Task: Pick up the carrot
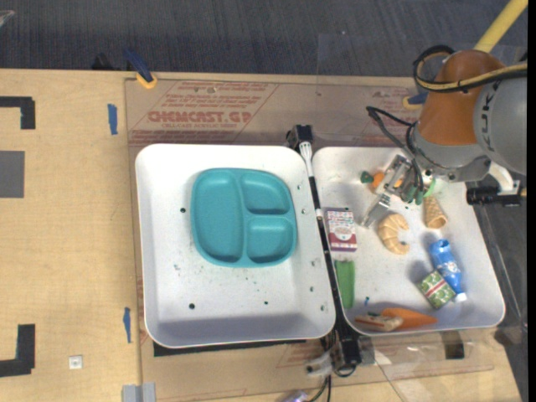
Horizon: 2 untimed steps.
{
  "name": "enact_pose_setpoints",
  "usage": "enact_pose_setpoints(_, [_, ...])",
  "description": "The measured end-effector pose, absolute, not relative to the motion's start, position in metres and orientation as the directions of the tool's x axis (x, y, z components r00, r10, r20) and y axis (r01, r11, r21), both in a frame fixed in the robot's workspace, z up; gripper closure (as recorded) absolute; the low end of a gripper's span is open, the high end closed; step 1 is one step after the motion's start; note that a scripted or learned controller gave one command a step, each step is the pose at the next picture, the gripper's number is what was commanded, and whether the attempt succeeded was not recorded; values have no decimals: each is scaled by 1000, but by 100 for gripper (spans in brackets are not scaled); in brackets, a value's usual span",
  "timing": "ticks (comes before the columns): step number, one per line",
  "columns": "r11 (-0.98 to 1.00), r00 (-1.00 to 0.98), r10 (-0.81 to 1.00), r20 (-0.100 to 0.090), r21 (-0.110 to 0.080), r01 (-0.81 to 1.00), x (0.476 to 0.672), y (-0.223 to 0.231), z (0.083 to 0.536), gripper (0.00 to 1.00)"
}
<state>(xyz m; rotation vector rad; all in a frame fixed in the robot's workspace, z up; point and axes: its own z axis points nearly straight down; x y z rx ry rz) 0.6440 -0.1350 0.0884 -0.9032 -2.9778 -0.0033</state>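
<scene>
In the right bin [494, 296], the gripper [394, 193] hung near the far wall beside a croissant [393, 231]; its grip could not be judged. The carrot [407, 316] lay along the near wall, well apart.

You see the gripper [392, 193] low in the right bin [490, 266], above a croissant [393, 231]; the carrot [408, 316] lies well apart by the near wall.

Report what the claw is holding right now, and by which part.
Cannot be told. The claw hangs low in the right bin, above the croissant; the carrot lies apart at the near wall.
</scene>
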Motion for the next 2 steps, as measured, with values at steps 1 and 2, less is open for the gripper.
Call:
enact_pose_setpoints(1, [792, -791, 610, 52, -4, 610, 649, -154, 88, 0])
enact_pose_setpoints(2, [552, -551, 832, 69, -1, 834, 652, -151, 87, 0])
